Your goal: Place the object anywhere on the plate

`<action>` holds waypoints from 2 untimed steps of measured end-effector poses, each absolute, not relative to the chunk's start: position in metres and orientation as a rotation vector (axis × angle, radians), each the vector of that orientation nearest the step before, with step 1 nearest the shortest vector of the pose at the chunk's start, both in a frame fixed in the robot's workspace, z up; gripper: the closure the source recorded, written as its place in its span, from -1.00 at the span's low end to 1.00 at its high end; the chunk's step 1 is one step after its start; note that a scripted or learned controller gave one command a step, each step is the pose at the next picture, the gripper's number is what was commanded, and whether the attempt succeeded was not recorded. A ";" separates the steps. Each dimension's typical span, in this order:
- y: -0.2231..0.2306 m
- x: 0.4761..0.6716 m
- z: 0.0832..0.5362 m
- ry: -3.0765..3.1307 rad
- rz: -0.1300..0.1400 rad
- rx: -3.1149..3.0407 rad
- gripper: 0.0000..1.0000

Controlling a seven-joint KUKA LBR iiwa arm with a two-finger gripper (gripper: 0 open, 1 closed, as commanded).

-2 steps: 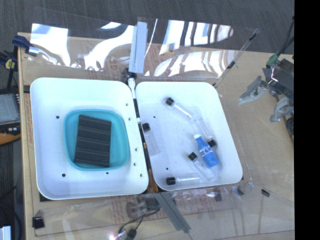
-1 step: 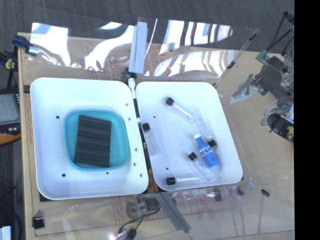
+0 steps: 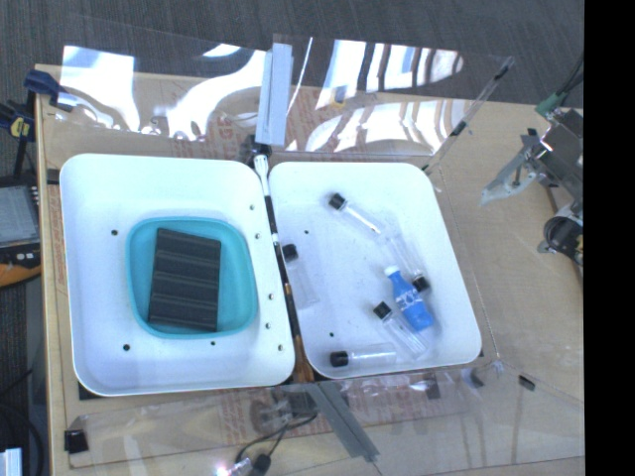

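A teal square plate (image 3: 236, 256) lies in the middle of the left bin (image 3: 89, 216). On it rests a dark grey ridged block (image 3: 185, 279), flat and slightly turned. The right bin (image 3: 437, 226) holds a small clear bottle with a blue label (image 3: 411, 305) and several clear tubes with black caps, one of them at the upper middle (image 3: 355, 214) and another at the front (image 3: 363, 357). My gripper (image 3: 526, 170) is outside the bins at the far right, over the bench, well away from the plate and from every object.
A clear shield stands behind the bins, with a metal post (image 3: 274, 92) at its middle. Cables and a bracket (image 3: 337, 424) lie on the bench in front of the bins. A strip of bare bench (image 3: 516, 305) runs right of the right bin.
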State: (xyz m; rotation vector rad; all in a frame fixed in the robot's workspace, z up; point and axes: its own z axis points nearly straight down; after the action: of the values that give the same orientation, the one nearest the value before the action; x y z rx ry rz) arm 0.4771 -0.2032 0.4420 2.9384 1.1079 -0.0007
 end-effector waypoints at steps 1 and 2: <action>-0.208 0.477 0.442 0.898 0.002 3.007 -1.00; -0.211 0.477 0.442 0.702 0.003 3.058 -1.00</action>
State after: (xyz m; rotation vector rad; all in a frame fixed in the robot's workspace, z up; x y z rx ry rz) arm 0.4766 -0.2112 0.4420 3.0581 0.7019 0.0029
